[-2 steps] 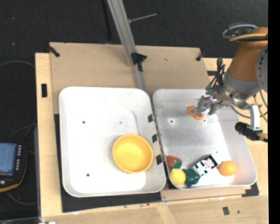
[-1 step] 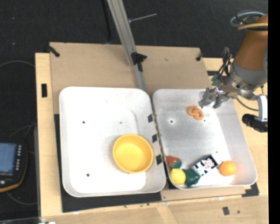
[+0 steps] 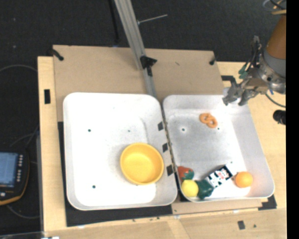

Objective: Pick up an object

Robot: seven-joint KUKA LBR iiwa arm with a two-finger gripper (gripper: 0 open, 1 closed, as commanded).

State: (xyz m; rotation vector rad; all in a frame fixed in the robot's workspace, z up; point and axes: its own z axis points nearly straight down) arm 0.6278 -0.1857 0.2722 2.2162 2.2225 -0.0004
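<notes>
Nearest, along the right bin's (image 3: 259, 148) front edge, lie a yellow fruit (image 3: 190, 187), a dark green piece (image 3: 205, 189), a black-and-white patterned box (image 3: 219, 175) with its long axis slanting up to the right, and an orange (image 3: 243, 179). Farther back sits an orange pretzel (image 3: 208, 119). My gripper (image 3: 235, 97) hovers over the far right corner; I cannot tell how it stands.

The right bin (image 3: 249, 133) lies open mid-floor, objects crowding only its near edge (image 3: 214, 183).
</notes>
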